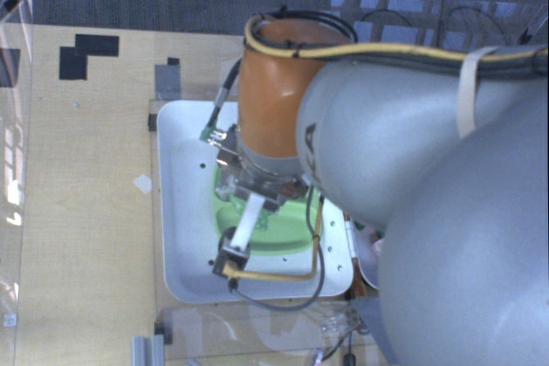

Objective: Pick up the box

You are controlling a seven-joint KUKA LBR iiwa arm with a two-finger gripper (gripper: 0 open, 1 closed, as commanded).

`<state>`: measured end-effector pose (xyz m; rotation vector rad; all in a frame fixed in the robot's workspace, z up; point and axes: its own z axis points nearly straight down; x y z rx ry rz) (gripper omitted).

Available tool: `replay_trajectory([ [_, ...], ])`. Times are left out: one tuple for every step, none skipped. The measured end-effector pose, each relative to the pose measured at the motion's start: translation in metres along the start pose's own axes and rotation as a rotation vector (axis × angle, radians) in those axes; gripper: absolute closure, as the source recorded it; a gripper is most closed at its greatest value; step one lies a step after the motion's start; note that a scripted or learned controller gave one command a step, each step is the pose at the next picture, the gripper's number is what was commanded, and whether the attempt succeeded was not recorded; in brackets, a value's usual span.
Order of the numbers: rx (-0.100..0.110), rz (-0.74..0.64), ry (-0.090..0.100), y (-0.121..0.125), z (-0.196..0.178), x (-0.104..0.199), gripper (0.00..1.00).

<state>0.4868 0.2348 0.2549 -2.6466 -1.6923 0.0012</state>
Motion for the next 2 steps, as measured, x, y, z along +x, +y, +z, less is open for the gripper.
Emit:
replay_trajectory([
  [0.000, 0.018, 0.001, 0.020, 0.017, -0.041, 1.00],
  [-0.001, 0.104, 0.002, 0.061, 0.013, -0.076, 1.00],
])
